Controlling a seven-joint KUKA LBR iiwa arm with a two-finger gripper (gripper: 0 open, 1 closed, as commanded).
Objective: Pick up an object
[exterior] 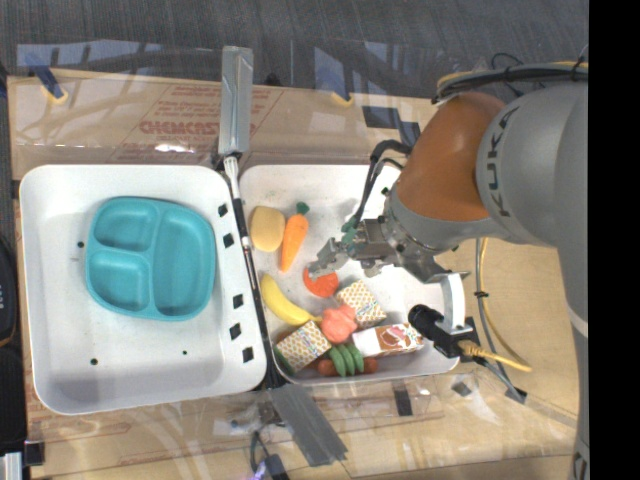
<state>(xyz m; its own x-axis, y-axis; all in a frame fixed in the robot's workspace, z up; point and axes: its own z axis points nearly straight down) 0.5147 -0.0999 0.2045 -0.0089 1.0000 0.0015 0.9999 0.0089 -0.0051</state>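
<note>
Camera view from above: two white bins sit side by side. The left bin (50, 368) carries one teal divided plate (152, 257). The right bin (300, 174) carries the toy food: one yellowish potato-like piece (267, 228), one carrot (293, 240), one banana (284, 304), one red tomato-like piece (321, 284), one pink piece (339, 323), two patterned blocks (362, 301) (303, 345), one printed carton (392, 341) and a green piece (345, 359) at the near wall. My gripper (330, 263) hangs over the right bin, just above the red piece, which lies directly beneath my fingertips, with the carrot just to its left. I cannot tell whether my fingers are apart or together, and nothing shows clamped between them.
</note>
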